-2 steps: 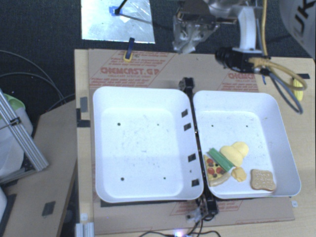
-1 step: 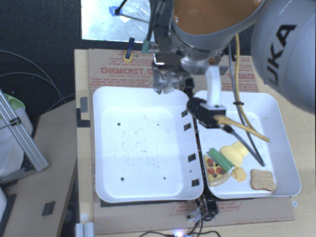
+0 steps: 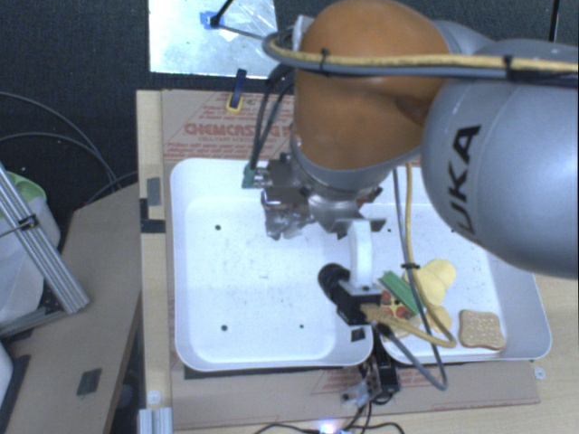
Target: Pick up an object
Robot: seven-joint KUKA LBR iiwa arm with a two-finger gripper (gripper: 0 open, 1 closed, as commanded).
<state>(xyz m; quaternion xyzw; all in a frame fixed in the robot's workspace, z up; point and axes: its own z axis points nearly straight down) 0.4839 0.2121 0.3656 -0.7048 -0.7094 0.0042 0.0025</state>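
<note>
My gripper hangs over the far right part of the left white bin, below the orange band and the grey wrist. Nothing shows under it but the bin's bare, speckled floor. In the right white bin lie a pale yellow object, a brown toast-like piece, a green object and a small red and yellow object. These lie to the right of the gripper and nearer the front, apart from it. The arm hides most of the right bin.
Both bins rest on a cardboard sheet on the bench. A metal plate lies beyond the bins. A metal frame stands at the left, beside a tan surface.
</note>
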